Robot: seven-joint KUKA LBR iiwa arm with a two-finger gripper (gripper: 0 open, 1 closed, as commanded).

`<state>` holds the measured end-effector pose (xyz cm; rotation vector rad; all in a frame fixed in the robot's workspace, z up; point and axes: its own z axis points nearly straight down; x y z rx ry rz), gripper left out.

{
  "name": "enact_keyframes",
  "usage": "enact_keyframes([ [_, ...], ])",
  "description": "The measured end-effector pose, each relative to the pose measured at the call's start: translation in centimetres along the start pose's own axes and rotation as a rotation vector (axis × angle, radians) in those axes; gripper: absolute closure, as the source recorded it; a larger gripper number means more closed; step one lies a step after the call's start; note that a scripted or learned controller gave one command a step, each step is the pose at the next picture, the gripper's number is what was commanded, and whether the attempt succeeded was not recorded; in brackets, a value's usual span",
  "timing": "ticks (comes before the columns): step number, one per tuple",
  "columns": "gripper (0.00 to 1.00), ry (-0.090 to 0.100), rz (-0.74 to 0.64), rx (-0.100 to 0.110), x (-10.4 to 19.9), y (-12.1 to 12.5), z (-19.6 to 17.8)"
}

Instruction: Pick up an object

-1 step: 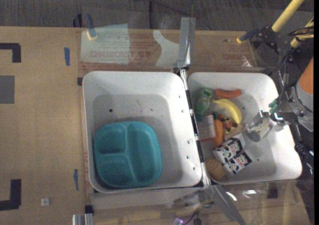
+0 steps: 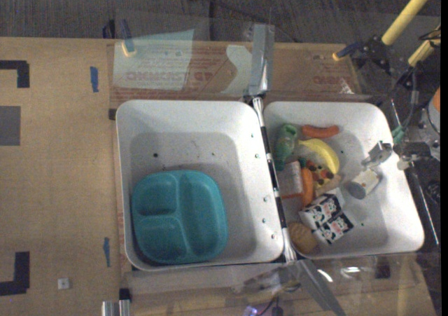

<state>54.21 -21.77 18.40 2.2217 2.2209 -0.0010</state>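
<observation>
The right bin (image 2: 392,230) holds a heap of toy food along its left side. In it are a green bottle (image 2: 285,141), an orange sausage (image 2: 319,130), a yellow banana (image 2: 320,153), an orange piece (image 2: 306,185), a cow-patterned carton (image 2: 327,218) and a round cookie (image 2: 304,237). A small grey cylinder (image 2: 364,184) lies apart from the heap, toward the bin's middle. My gripper (image 2: 378,153) hangs over the right half of this bin, just above and to the right of the grey cylinder. Nothing can be seen held in it.
The left bin (image 2: 189,125) holds a teal divided plate (image 2: 179,216) in its front half. A metal divider (image 2: 260,62) and clear plastic sheets stand behind the bins. The arm's body and cables (image 2: 420,146) crowd the right bin's right rim.
</observation>
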Motion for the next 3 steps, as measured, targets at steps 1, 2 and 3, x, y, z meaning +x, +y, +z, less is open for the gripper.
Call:
enact_keyframes([
  [1,0.00,-0.002,-0.067,-0.007,4.8,9.3,9.5],
  [2,1.00,-0.009,-0.070,-0.010,4.6,9.4,8.4],
  [3,1.00,-0.001,-0.174,-0.002,9.0,12.5,-4.1],
])
